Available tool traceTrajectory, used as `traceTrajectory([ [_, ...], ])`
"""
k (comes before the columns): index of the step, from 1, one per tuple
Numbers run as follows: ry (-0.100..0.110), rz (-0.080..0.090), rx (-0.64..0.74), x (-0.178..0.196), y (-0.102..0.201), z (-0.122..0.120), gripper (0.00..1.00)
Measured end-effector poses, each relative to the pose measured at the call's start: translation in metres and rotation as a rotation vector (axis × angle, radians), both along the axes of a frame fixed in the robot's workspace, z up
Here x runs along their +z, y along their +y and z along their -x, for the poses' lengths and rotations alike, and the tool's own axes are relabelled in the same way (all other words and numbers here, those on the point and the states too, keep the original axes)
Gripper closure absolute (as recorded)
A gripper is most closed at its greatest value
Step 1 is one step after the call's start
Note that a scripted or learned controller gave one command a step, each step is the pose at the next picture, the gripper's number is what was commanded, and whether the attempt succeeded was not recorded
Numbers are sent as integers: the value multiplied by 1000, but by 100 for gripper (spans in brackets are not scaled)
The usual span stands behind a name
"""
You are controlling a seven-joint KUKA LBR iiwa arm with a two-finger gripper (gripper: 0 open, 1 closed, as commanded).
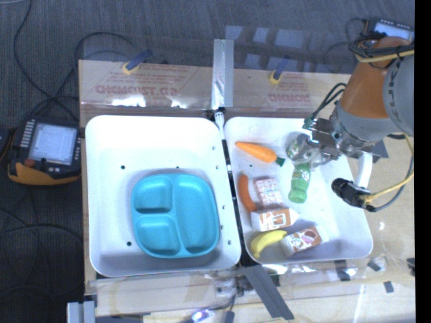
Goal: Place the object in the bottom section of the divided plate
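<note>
A blue divided plate [176,214] lies in the left bin [108,153], with nothing in its sections. The right bin [350,234] holds a carrot [256,151], a green bottle [299,184], a sausage [246,192], a pink-and-white packet [268,192], an orange-and-white carton [275,218], a banana [267,241] and a small brown-and-white carton [300,240]. My gripper [304,148] hangs over the upper middle of the right bin, just above the green bottle's top and right of the carrot's tip.
A handheld controller with a screen [42,151] lies on the floor left of the bins. Cardboard [161,86] and tape line the bench behind the bins. A black cable and connector [351,192] hang from the arm over the right bin's right side.
</note>
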State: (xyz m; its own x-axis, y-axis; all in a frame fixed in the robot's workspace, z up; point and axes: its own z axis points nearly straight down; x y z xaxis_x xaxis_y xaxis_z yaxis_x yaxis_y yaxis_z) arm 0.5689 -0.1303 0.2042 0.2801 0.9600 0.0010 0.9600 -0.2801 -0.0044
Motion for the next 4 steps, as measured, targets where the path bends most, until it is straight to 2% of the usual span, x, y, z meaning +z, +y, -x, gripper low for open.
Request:
traceTrajectory([
  [1, 2, 2, -8, 10, 16, 86, 100],
  [2, 2, 1, 16, -14, 100, 40, 100],
  [3, 2, 1, 116, 20, 169, 71, 100],
  [4, 2, 3, 298, 28, 205, 86, 100],
])
